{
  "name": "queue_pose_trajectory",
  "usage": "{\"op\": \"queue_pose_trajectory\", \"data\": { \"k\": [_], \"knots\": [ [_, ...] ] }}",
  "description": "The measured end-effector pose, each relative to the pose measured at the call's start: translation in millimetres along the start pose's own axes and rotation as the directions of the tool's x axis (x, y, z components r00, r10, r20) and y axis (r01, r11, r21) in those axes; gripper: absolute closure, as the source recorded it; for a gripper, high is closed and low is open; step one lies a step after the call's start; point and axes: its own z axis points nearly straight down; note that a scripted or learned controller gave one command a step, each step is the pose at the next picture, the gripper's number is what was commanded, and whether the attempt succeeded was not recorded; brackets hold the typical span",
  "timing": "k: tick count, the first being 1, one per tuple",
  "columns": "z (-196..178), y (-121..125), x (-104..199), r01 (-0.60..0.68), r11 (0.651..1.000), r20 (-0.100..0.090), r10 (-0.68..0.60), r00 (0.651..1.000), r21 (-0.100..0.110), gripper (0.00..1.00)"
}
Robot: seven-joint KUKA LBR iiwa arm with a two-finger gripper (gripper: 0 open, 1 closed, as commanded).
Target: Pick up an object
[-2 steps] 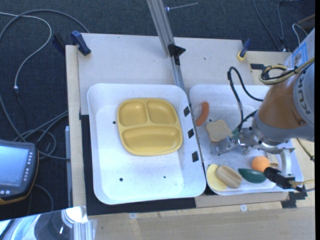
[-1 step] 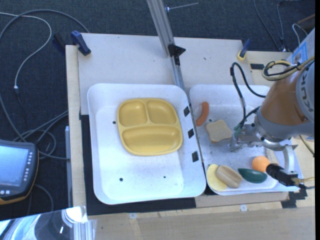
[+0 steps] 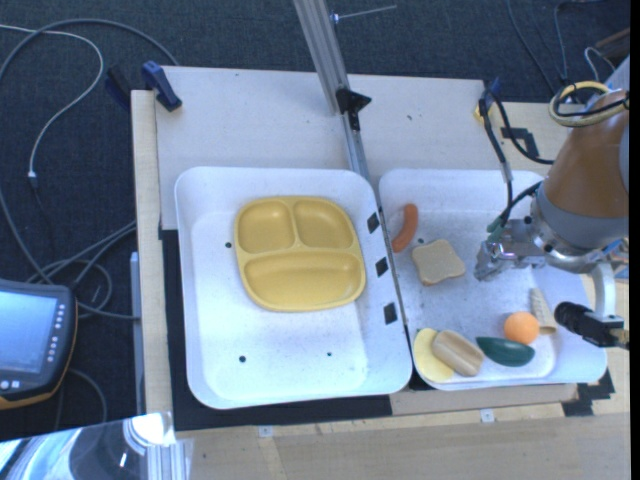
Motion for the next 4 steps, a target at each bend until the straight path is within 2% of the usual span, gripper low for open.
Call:
{"op": "queue_pose_trajectory", "data": {
  "k": [1,2,3,4],
  "knots": [
    [-45,5,5,0.001,1.0,-0.001,-0.001,1.0,0.001,1.0],
    [-109,3,4,0.001,1.0,0.0,-0.001,1.0,-0.002,1.0],
    [-93,25,48,0.004,1.0,-0.002,-0.004,1.0,0.005,1.0],
    [-97,39,101,0.006,1.0,-0.004,-0.006,1.0,0.004,1.0]
  ]
}}
